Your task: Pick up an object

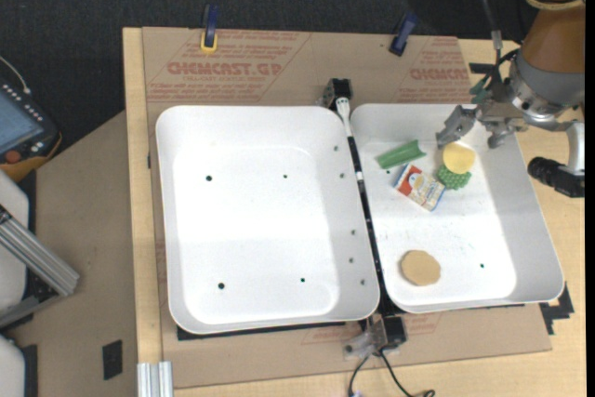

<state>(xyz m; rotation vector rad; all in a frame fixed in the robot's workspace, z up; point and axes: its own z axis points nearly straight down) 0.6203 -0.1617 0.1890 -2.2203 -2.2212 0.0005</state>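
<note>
Camera view: we've got the gripper (476, 127) over the far end of the right bin (521, 242), arm coming in from the right. Fingers look spread, one prong toward the left, one toward the right, nothing between them that we can see. So: open, empty.

Objects all sit in the right bin. Closest to the hand is the yellow round piece (456, 157), just below the fingers in the picture, resting against a green knobbly piece (455, 178). We can't tell whether the fingertips touch the yellow piece or hang above it; the slant view hides the height.

Left of that: a green block (400, 153), long axis running diagonally, up to the right. Next to it a red-and-white packet (419, 188), tilted. A tan disc (420, 268) lies well apart, near the front edge of the bin.

Left bin (251, 218): bare white floor.

Our read: yellow piece is the likely target, almost straight under the hand, slightly toward the bin's near side. It's round, so no preferred grip axis; the green knobbly neighbour touching it could get nudged on descent.
</note>
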